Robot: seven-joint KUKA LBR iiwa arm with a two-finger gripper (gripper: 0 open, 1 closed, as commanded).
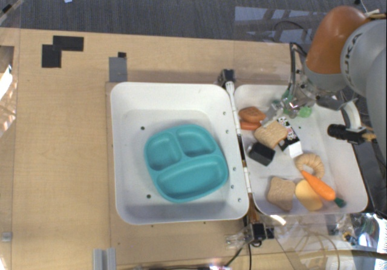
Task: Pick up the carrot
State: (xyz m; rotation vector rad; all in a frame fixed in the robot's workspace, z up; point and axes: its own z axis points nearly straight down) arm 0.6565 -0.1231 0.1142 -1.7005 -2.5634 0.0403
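Carrot: small orange plastic toy carrot [319, 184] w/ green stub end, lying in right white bin [358, 169], near front, touching pale croissant-shaped toy [310, 163] and yellow rounded toy [308, 196].
Handling: likely light, stiff, smooth (may slip); tapered.
Grip spot: thicker mid-body, across the width.
Gripper: two-finger metal gripper [292, 104] at bin's back, well apart from carrot; open/closed state can't tell.
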